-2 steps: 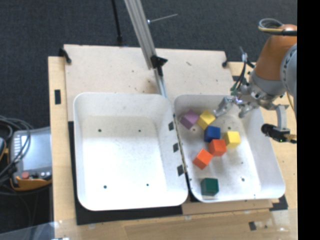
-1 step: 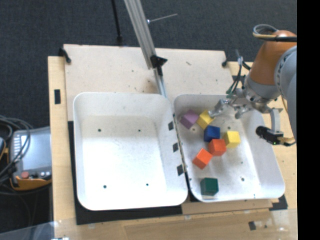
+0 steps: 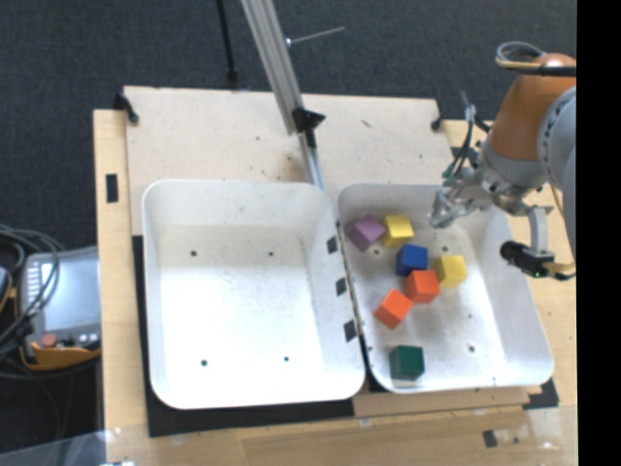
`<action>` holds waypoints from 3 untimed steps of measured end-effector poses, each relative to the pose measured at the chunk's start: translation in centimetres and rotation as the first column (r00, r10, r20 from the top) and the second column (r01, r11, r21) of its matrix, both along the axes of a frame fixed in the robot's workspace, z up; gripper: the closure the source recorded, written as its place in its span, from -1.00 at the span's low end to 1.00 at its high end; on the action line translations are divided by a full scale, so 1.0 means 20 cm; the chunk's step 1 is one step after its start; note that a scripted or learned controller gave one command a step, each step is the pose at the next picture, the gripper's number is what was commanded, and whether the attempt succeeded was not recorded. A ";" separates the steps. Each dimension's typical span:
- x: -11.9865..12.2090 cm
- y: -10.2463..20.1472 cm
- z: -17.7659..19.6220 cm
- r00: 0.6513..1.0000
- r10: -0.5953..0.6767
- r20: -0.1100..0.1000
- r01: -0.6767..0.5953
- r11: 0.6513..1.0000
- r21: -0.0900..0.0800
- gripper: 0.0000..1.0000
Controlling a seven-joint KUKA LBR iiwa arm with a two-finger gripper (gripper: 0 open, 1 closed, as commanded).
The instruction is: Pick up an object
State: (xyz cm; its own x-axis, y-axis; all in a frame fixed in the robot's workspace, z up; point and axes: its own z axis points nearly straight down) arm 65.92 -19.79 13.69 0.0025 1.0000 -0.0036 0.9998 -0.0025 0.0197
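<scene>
The right bin [image 3: 505, 343] holds several small blocks: a purple one [image 3: 366, 231], a yellow one [image 3: 398, 227], a blue one [image 3: 412, 258], a second yellow one [image 3: 451, 269], two orange ones [image 3: 421, 285] [image 3: 393, 308] and a dark green one [image 3: 407, 362] near the front rim. My gripper [image 3: 441, 212] hangs over the bin's back right part, to the right of the yellow block and above the blue one. I see no block between its fingers.
The left bin [image 3: 170, 260] sits beside the right one. A slanted metal rail [image 3: 277, 56] comes down from the top to the gap between the bins. The arm's orange band [image 3: 529, 105] is at the right edge.
</scene>
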 end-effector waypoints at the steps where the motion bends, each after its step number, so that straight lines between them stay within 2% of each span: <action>1: 0.04 0.03 0.29 1.000 0.006 -0.011 -0.006 1.000 0.001 1.00; 2: 0.06 0.02 0.62 1.000 0.007 -0.010 -0.007 1.000 0.001 1.00; 3: 0.07 0.02 0.80 1.000 0.010 -0.013 -0.010 1.000 0.002 1.00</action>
State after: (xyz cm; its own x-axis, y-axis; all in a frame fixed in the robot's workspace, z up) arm 67.25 -19.41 29.77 -0.0074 1.0000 -0.0017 1.0000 0.0074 0.0062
